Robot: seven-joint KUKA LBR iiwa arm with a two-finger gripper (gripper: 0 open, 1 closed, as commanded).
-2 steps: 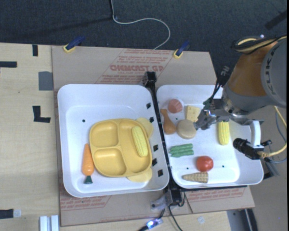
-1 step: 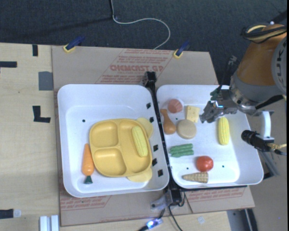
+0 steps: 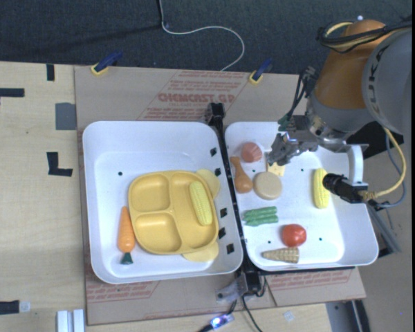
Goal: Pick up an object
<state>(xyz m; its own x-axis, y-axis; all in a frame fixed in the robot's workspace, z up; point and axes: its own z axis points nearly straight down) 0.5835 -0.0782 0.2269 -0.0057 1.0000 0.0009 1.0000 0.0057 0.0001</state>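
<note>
While the pincer (image 3: pixel 282 151) hangs low over the right bin (image 3: pixel 346 251), whether it grips anything I cannot tell; the round beige bun (image 3: pixel 268 185) lies just below it, beside a pink ball (image 3: pixel 250 151).

The arm (image 3: pixel 363 68) behind the pincer (image 3: pixel 282 151) is cut off by the right edge. A yellow piece (image 3: pixel 277 169) just below the pincer is mostly hidden, unidentifiable.

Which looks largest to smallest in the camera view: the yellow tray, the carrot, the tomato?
1. Yellow tray, clearly largest.
2. Carrot.
3. Tomato, smallest.
All lie at similar depth, so the order seems reliable.
</note>
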